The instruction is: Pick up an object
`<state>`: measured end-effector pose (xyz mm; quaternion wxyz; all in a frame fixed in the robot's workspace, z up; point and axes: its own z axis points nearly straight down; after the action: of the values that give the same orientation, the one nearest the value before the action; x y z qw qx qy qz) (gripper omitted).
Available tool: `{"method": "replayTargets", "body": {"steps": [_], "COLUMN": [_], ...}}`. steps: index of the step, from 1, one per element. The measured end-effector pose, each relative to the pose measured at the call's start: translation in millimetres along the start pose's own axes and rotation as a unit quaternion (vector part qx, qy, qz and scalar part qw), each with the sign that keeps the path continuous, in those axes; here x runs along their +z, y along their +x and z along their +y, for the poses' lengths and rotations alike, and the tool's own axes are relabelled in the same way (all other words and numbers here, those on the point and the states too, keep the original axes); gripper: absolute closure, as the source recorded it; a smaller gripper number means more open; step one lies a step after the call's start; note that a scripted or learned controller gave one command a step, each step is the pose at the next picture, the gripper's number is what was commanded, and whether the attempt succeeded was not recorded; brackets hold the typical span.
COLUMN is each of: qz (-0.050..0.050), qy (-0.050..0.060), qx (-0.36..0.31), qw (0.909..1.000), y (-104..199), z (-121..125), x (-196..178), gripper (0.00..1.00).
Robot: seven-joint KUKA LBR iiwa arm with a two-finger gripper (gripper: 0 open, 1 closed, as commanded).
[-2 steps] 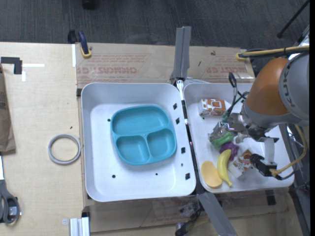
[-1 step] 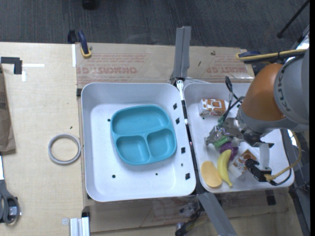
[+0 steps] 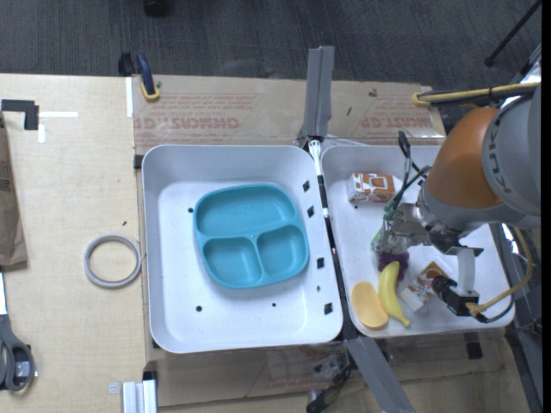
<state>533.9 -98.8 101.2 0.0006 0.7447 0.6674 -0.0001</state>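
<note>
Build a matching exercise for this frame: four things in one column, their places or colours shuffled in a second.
Things:
1. divided plate
2. banana
3. tape ring
4. snack box

Places or colours:
A. on the bench, outside both bins
B. blue, in the left bin
C. far end of the right bin
D. yellow, near end of the right bin

Pairs: 1-B, 2-D, 3-A, 4-C

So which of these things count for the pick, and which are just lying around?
For the job:
gripper
right bin
banana
purple item
snack box
yellow-orange piece
small packet

Lying about:
blue divided tray
left bin
tape ring
scissors
</note>
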Motion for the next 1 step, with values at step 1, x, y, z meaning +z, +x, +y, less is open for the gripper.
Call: {"method": "replayTargets", "body": {"steps": [1], "qz": [0.0], "qy": [0.0], "qx": [0.001], "qw": [1.0], "y": [-36.3], "z": [-34.5], "x": [8.8], "gripper": [1.0]}}
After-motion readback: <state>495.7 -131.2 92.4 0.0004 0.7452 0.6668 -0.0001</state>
